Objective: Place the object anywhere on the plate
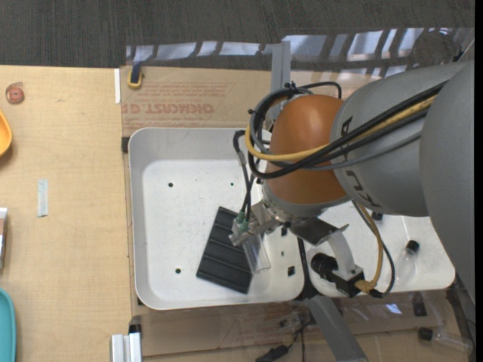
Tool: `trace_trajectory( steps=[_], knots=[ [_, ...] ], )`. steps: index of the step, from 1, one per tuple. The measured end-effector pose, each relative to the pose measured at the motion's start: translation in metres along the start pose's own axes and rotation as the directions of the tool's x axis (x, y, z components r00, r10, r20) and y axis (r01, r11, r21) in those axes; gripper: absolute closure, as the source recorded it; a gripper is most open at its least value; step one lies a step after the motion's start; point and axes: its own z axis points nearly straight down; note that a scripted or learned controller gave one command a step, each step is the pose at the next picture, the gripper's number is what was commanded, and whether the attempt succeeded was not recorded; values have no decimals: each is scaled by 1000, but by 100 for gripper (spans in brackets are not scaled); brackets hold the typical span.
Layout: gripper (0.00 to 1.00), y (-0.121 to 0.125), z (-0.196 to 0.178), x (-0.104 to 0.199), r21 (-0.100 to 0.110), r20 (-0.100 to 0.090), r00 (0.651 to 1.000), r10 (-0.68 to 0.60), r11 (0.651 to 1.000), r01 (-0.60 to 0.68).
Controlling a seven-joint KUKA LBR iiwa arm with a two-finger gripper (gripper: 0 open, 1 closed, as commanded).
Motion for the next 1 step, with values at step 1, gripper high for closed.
trace_trajectory(
  steps=[1],
  knots=[
    [100, 20, -135, -40, -2, 2, 998, 56, 998, -56]
  ],
)
